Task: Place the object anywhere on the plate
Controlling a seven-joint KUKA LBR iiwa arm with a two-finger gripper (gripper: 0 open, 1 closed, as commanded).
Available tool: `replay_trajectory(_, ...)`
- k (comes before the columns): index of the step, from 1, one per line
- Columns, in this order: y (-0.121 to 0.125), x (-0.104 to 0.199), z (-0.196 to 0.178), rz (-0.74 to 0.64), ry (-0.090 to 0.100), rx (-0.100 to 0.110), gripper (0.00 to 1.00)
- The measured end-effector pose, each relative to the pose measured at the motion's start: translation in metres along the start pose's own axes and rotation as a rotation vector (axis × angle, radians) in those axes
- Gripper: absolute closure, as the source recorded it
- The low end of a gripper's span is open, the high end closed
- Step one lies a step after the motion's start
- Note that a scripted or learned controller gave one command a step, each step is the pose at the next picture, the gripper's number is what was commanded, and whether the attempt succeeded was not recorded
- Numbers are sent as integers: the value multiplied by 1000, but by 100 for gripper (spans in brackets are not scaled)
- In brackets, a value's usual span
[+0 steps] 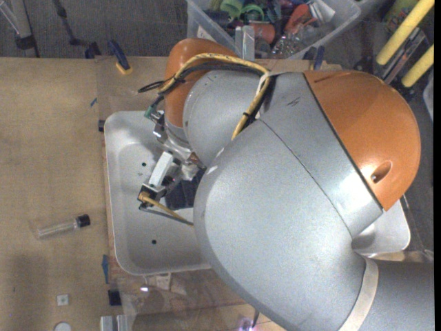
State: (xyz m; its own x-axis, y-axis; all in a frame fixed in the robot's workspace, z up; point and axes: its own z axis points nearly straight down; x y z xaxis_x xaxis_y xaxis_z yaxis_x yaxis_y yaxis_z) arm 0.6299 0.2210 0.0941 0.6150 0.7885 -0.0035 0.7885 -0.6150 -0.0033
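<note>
The grey arm with its orange bands (296, 185) covers most of the view and hides the right bin. My gripper (154, 196) reaches down into the left white bin (127, 157), near its middle. A dark object (180, 196) lies just right of the gripper, half hidden under the wrist, and I cannot make out what it is. A thin pale stick (172, 214) runs from the gripper's tip toward the lower right across the bin floor. Whether anything sits in the gripper is hidden.
A clear vial with a black cap (62, 225) lies on the wooden bench left of the bin. A clear tub of mixed toys (275, 9) stands at the back. Yellow foam tubes (413, 19) lean at the top right. A blue clamp (121, 61) sits behind the bin.
</note>
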Motion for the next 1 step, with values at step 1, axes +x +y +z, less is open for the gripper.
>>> replay_trajectory(1,-38,-25,-109,-276,0,-2,100)
